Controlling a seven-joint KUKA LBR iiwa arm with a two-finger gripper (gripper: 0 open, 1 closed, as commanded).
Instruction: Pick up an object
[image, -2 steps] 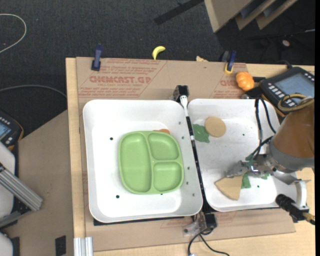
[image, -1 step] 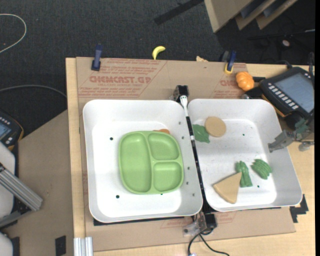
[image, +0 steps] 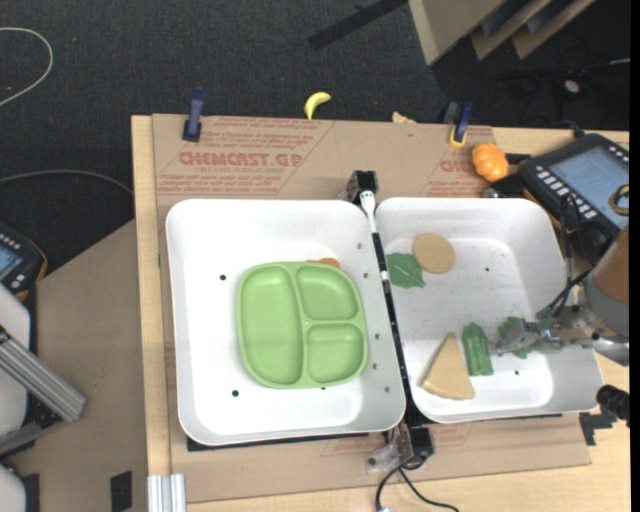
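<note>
The right bin (image: 520, 225) holds a round tan disc (image: 434, 252), a green leaf-shaped piece (image: 405, 270), a tan wedge (image: 450, 370) and a dark green pickle-like piece (image: 476, 352) leaning on the wedge. A small green leafy object (image: 513, 328) lies near the bin's right side. My gripper (image: 530, 342) reaches in low from the right edge and sits right at that leafy object, partly covering it. Whether it holds the object is unclear.
The left bin (image: 200, 300) holds a light green divided plate (image: 300, 323), with a small orange bit (image: 324, 262) peeking out behind it. On the cardboard beyond the bins lie a yellow banana toy (image: 317, 102) and an orange toy (image: 489, 160). A black pendant (image: 580, 178) sits at the far right.
</note>
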